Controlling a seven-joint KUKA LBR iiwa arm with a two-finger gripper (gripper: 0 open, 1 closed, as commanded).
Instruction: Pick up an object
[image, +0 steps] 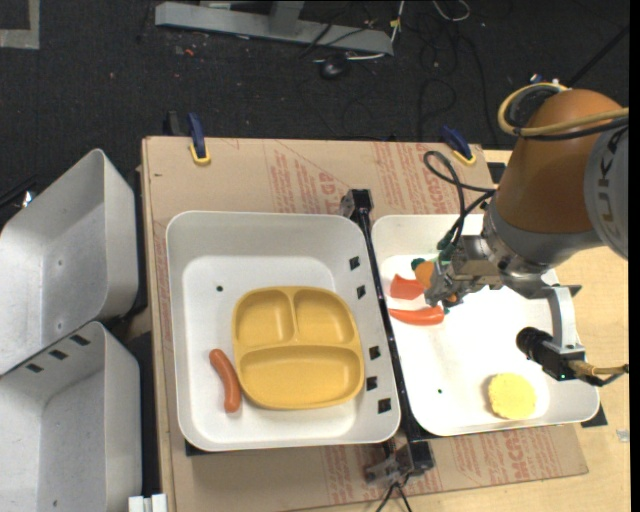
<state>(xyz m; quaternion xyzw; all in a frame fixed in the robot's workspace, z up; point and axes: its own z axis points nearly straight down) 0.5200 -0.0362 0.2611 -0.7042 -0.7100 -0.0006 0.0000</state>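
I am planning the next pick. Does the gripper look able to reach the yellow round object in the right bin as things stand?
Probably yes. The yellow round object lies alone on bare floor near the front of the right bin, with nothing on top of it. The gripper is over the same bin, above the red pieces, so only a short move seems needed.

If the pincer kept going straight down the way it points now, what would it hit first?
Most likely the red-orange pieces at the right bin's left side, lying just below the pincer. Depth is unclear from this slanted view, so it might reach the bin floor beside them.
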